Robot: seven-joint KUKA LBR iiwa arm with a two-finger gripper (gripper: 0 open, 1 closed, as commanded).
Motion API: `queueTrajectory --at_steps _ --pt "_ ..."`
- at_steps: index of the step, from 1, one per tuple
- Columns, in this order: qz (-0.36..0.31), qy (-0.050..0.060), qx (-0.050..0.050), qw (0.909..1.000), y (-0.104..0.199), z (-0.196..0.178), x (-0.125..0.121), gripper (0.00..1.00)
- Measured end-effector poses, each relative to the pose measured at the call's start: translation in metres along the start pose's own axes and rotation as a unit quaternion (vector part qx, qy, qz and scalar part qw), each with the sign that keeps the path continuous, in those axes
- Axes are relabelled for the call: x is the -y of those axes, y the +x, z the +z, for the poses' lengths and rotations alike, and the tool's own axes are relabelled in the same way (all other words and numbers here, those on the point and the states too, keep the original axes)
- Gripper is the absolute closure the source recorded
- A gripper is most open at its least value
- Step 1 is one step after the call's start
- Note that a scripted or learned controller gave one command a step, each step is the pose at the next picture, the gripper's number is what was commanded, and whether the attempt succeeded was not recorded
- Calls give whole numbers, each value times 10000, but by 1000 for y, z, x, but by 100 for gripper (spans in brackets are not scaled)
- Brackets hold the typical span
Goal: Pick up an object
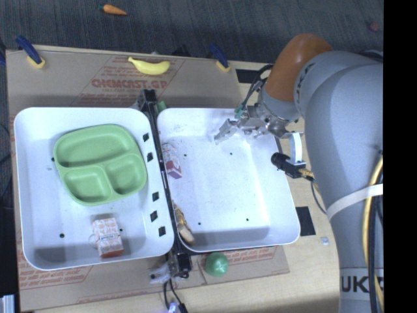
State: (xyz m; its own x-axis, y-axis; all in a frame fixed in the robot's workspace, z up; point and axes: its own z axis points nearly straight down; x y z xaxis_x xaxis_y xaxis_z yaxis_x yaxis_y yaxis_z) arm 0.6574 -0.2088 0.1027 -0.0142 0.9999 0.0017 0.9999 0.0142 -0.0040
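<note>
1. White right bin [260,227]: we log the gripper [225,131] low near its back edge, fingers spread, nothing between them.
2. We list a small carton [171,160] against that bin's left wall.
3. Left bin [32,175]: green divided tray [99,163], snack box [107,236].

I see even, rather soft light from above. Both white bins [39,194] look bright, almost washed out on their floors, with only faint shadows along their near walls. The dark carpet [195,12] at top is dim and grainy. Small objects look slightly blurred; edges are not sharp.
</note>
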Motion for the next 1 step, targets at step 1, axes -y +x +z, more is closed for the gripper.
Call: queueTrajectory --at_steps 1 --pt "45 -4 9 10000 -1 -22 96 0"
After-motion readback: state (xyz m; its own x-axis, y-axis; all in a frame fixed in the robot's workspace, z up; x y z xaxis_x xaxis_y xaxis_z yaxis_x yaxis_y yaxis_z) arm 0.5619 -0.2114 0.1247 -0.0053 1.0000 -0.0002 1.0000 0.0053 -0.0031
